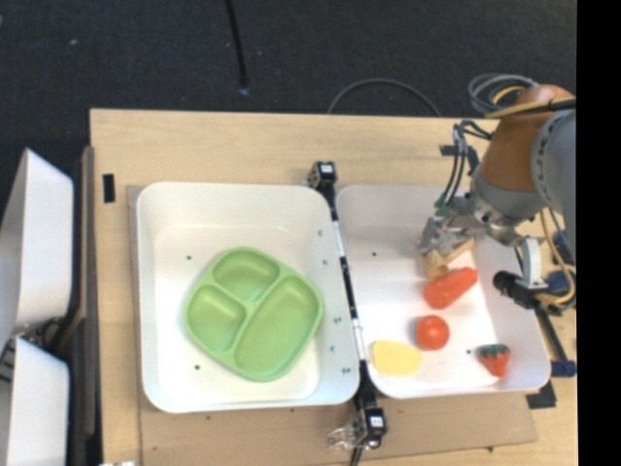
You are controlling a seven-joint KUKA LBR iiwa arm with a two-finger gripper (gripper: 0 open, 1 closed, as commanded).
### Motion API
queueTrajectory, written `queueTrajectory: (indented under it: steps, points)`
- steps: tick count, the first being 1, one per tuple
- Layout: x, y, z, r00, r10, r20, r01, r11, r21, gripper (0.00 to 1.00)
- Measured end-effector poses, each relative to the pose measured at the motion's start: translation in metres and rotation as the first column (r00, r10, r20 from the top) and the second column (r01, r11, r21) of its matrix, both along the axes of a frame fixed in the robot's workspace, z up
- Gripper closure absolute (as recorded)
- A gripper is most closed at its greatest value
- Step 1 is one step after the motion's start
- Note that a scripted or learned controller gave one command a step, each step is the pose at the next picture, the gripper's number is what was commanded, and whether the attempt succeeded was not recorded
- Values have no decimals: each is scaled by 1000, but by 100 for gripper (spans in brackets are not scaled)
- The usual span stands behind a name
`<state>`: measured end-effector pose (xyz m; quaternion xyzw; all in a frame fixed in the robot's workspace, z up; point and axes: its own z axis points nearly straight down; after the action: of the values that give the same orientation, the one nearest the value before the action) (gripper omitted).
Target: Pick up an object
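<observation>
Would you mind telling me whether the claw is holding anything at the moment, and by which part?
It cannot be told: the claw sits low over a tan object in the right bin, its grip unclear.

From my seat, the arm (529,163) runs off the frame's right edge. Just above the carrot (451,286), I can't tell how the gripper (441,246) stands; a tan object (448,258) there is partly covered.
</observation>
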<state>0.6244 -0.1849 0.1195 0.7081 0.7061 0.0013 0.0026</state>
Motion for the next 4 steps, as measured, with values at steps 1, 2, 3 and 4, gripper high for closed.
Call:
queueTrajectory:
  steps: [1, 2, 3, 4]
  points:
    - [4, -6, 45, 1000, -1, -1, 1, 1000, 1, 100]
    - [5, -7, 87, 1000, 5, 0, -5, 1000, 1, 100]
    - [1, 45, 88, 1000, 9, -5, -9, 1000, 2, 100]
    - [17, 92, 95, 1000, 9, -3, -9, 1000, 3, 100]
